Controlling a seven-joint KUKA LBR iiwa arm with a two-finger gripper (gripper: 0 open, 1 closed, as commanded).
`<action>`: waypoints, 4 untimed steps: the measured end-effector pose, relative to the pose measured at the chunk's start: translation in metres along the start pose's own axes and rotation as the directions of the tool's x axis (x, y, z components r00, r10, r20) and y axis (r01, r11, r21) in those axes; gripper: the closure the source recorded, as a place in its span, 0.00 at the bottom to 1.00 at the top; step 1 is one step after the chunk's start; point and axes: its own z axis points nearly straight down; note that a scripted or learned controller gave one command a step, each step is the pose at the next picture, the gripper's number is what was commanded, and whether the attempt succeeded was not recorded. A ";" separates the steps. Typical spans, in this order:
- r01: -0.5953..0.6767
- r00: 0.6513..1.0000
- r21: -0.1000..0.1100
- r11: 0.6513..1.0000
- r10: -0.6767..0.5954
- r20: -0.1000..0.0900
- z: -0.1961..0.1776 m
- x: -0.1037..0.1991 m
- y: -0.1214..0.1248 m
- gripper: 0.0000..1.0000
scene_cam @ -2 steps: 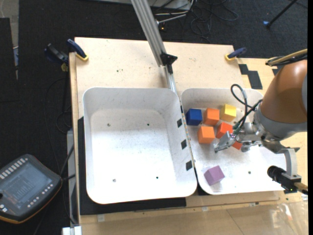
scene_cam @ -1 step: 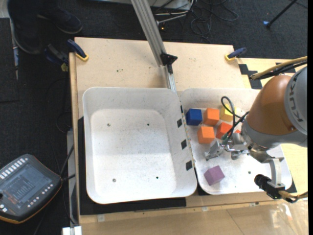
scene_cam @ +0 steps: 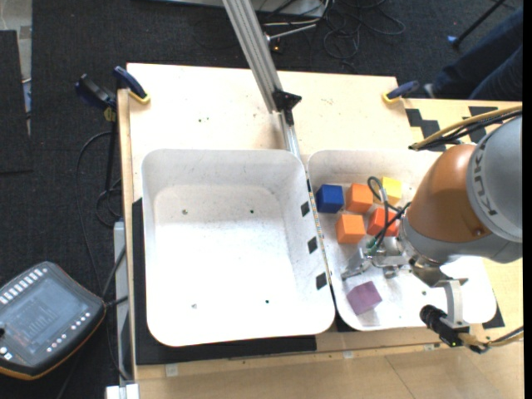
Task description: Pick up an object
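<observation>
The right bin (scene_cam: 332, 166) holds a blue cube (scene_cam: 330, 198), two orange cubes (scene_cam: 360, 196) (scene_cam: 351, 228), a yellow block (scene_cam: 391, 189), an orange-red piece (scene_cam: 382, 220) and a purple block (scene_cam: 364, 297). My gripper (scene_cam: 371, 263) hangs low in this bin, just above the purple block and below the orange cubes. Its metal fingers (scene_cam: 359, 266) point left toward the bin's middle wall. The arm's orange band and grey wrist cover the bin's right part.
The left bin (scene_cam: 158, 173) lies beside the right one, sharing a middle rim. A slanted metal rail (scene_cam: 253, 40) runs from the top down to the bins' junction. A handheld pendant (scene_cam: 41, 318) sits off the bench at lower left.
</observation>
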 end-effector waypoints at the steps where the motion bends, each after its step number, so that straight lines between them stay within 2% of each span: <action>1: 0.000 1.000 -0.004 1.000 0.000 0.000 -0.012 0.000 0.001 1.00; 2: 0.004 1.000 -0.006 1.000 -0.004 0.000 -0.055 0.004 0.002 1.00; 4: 0.004 1.000 -0.009 1.000 -0.004 0.002 -0.180 -0.001 -0.001 1.00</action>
